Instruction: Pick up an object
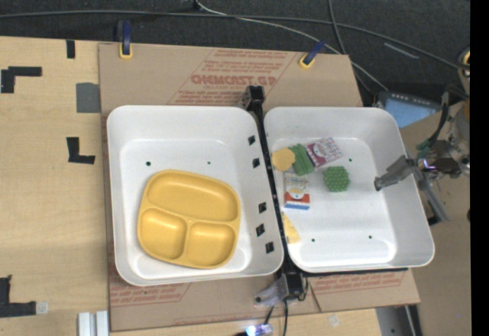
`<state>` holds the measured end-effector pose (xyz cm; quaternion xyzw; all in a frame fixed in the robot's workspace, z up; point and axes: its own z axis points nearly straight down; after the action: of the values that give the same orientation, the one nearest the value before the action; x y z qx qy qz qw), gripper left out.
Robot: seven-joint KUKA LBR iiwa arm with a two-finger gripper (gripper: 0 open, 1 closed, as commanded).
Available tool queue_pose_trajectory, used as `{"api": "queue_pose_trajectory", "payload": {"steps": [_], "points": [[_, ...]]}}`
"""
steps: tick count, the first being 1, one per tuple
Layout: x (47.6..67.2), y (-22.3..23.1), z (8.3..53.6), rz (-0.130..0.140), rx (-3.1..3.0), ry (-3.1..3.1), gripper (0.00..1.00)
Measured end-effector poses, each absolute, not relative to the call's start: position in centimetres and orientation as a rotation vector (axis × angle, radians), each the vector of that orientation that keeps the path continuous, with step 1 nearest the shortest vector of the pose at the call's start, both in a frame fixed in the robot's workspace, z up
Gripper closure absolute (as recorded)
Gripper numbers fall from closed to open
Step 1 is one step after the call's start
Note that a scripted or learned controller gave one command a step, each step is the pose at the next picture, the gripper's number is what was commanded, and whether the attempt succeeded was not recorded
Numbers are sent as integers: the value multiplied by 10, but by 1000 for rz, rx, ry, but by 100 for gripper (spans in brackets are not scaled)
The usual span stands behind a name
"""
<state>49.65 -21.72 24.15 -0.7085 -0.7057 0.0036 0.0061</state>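
Green knobbly ball (336, 179) in rt bin (397, 254), tool (393, 172) nearby, grip state unclear

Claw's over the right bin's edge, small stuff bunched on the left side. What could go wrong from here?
1. The green ball, green piece, yellow round piece and patterned packet sit close together, so a grasp may catch two or scatter them.
2. The small carton lies close to the divider; a finger could strike it.
3. The claw hangs above the right bin's rim and might clip it descending.
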Motion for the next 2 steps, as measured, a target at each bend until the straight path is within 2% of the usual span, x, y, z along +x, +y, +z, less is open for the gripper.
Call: {"api": "queue_pose_trajectory", "payload": {"steps": [1,2], "points": [[499,-217,249,2,-2220,-2222,0],[503,-219,201,5,-2218,-2220,0]]}}
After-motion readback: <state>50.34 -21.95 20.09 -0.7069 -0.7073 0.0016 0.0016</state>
